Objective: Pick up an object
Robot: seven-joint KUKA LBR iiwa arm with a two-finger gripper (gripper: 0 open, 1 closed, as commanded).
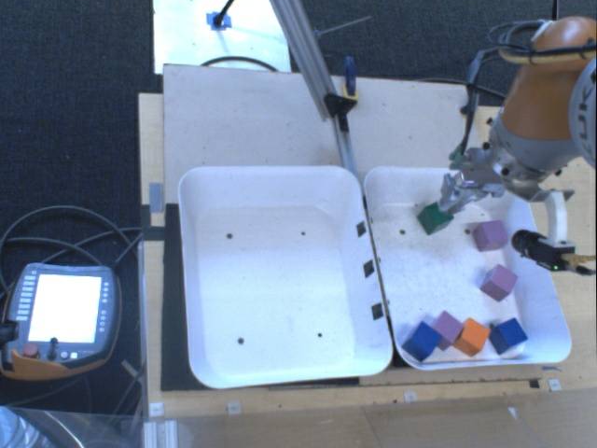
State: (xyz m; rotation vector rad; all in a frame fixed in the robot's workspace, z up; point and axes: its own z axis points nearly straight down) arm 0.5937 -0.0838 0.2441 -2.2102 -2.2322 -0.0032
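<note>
**Jaws at the green block, lift not yet made**

At the far left, off the desk (252, 119), a teach pendant (61, 320) lies on the dark floor with its screen lit. Next comes the left bin (201, 250), its white floor bare but for a few dark specks. A metal pole (308, 49) slants down toward the seam between the two bins.

The right bin (410, 278) carries all the objects. Near its top left sits a green block (433, 218), tilted, with the gripper (455, 194) directly on its upper right edge. The jaws look drawn in around the block's top corner, but the slant of the view hides the contact; I cannot tell whether they are clamped on it or merely touching it.

Further right lie two purple blocks (489, 235), one above the other. Along the bottom rim sit a blue block (423, 340), a small purple block (449, 326), an orange block (472, 336) and a second blue block (507, 334), close together.

Judging progress: the arm has a target and is at it, so the approach is done. Closing firmly, if not already made, and raising the green block clear of the bin floor are what remain.
</note>
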